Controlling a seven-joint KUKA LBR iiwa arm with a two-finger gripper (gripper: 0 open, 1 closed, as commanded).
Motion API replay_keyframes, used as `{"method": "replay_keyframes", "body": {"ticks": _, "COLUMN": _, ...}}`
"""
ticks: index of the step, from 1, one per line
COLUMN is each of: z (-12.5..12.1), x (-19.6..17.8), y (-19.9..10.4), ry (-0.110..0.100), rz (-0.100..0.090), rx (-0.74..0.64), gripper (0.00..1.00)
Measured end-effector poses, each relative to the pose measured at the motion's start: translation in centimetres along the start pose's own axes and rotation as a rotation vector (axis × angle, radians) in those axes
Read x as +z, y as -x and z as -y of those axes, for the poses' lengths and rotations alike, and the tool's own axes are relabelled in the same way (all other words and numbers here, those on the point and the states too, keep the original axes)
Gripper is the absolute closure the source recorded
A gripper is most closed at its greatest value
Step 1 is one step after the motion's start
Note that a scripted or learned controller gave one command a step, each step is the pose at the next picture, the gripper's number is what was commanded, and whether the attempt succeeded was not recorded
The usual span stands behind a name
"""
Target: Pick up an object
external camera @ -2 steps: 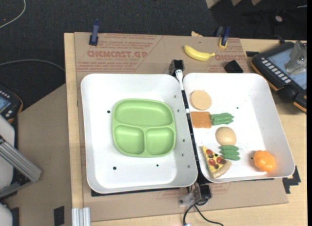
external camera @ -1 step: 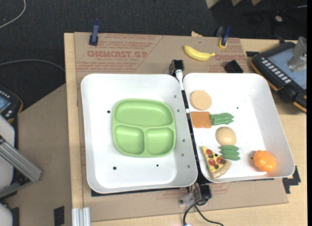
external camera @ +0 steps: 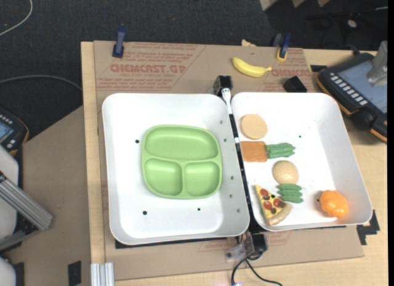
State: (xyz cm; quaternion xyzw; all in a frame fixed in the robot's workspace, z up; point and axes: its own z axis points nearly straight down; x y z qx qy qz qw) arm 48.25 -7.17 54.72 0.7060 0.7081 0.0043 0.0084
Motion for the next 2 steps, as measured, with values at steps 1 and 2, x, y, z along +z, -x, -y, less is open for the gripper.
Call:
{"method": "replay_keyframes", "body": {"ticks": 1, "z": 0.6, "x": 12.2, "y": 2.0, "ry": -0.031, "rz": -0.007, "rx": 0.008, "gripper": 1.00}}
{"method": "replay_keyframes", "body": {"ticks": 2, "z": 0.4, "x": 8.5, "y": 3.0, "ry": -0.011, "rz": -0.004, "rx": 0.004, "gripper": 1.00}}
